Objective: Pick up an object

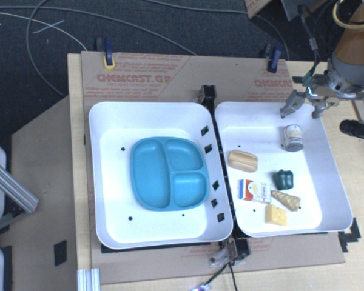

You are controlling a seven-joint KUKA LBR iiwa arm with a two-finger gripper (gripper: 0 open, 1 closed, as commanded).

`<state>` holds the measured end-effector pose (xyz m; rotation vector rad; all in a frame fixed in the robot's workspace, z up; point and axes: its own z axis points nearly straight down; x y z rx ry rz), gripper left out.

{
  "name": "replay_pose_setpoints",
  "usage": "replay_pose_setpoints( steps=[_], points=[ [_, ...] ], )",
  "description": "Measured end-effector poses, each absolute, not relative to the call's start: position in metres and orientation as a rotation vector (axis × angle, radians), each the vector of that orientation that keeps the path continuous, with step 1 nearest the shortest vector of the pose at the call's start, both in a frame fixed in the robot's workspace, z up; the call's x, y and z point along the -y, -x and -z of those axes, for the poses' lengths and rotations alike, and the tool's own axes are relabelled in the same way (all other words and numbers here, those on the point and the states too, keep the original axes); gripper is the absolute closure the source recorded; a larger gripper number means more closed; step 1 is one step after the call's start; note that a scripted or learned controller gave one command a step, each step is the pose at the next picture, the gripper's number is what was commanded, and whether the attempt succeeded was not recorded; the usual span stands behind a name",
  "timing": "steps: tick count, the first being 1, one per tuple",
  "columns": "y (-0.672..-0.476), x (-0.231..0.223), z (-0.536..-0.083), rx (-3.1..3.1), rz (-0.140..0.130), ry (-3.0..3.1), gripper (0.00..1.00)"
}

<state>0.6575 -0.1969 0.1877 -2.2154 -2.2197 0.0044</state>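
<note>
1 small can [293,137] lies sideways, long axis roughly vertical in frame.

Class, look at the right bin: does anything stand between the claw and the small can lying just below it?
Nothing visible does. The claw hangs open over the right bin's upper edge, and the small can lies just below it, apart from the other items.

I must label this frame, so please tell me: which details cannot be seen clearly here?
- Print on the small red-and-white carton in the right white bin: too small to read.
- Label of the small grey can: blurred.
- Grey arm above its orange band: cut off by the camera view's top and right edges.
- Gripper: small and blurred.
</note>
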Motion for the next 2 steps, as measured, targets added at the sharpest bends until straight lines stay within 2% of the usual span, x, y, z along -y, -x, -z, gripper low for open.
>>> replay_pose_setpoints(
  steps=[1, 2],
  points=[
    [-0.655, 0.193, -0.124, 2.219, -0.006, 2.214, 0.0],
    [-0.655, 0.192, -0.082, 2.22, -0.004, 2.216, 0.0]
  ],
)
